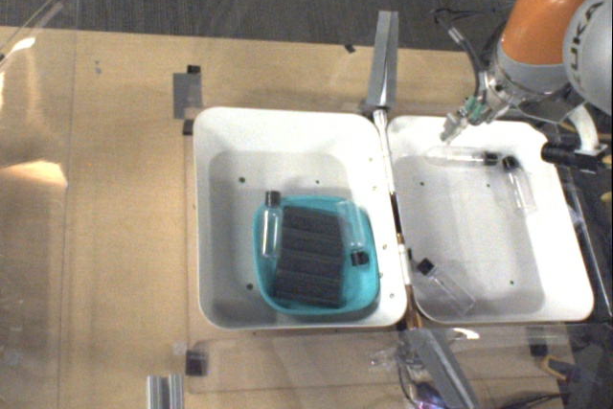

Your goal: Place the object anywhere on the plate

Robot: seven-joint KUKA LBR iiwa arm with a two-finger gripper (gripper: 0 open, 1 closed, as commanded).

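My gripper (458, 124) hovers at the right bin's (575, 292) 11 o'clock corner; finger opening: cannot tell. The teal plate (362, 283) in the left bin (215, 206) carries a dark ribbed block (308, 256), flanked by clear vials at 9 (269, 227) and 3 o'clock (355, 233). More clear vials lie at the right bin's 12 (469, 158), 1 (518, 187) and 7 o'clock (445, 287).

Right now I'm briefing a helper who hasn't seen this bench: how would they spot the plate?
Find the two white bins side by side and take the left bin. In its near half lies the plate, a teal square dish with rounded corners. It is the sole coloured thing there, with a dark ribbed block on it between two clear tubes.
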